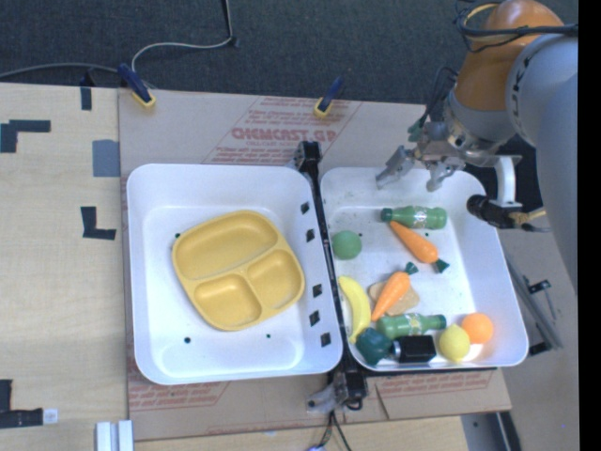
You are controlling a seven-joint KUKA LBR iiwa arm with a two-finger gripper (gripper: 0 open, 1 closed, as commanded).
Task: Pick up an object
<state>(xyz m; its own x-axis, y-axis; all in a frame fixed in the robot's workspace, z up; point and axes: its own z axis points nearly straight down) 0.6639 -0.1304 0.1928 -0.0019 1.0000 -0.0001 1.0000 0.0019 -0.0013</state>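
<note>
Two bins: you have the left bin (150, 252) with a yellow divided plate (238, 269) and the right bin (488, 252) with toy food, side by side on the desk.
Hand: your hand (419, 173) hangs over the right bin's far edge, fingers spread wide, gripping nothing.
Green bottle (414, 217): nearest the hand, lying flat, long axis along the far edge, cap toward the divider.
Carrot (414, 242): just beside it, tip toward the far left corner.
Hard to read: near edge pile, where a second bottle (411, 324), a dark block (414, 349), a lemon (454, 343) and an orange (477, 328) overlap.
</note>
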